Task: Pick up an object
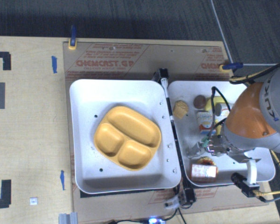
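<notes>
Arm (pixel 252 118) bent low over right bin (pixel 266 171).

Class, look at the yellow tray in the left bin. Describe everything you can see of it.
The yellow tray is a smooth, slightly glossy, plastic-looking dish with rounded corners and three compartments: one long one along its upper right, two smaller ones below. It lies flat but turned at a slant to the walls of the left bin, near the middle of the floor. Its compartments hold nothing visible, and only the bin floor touches it.
</notes>
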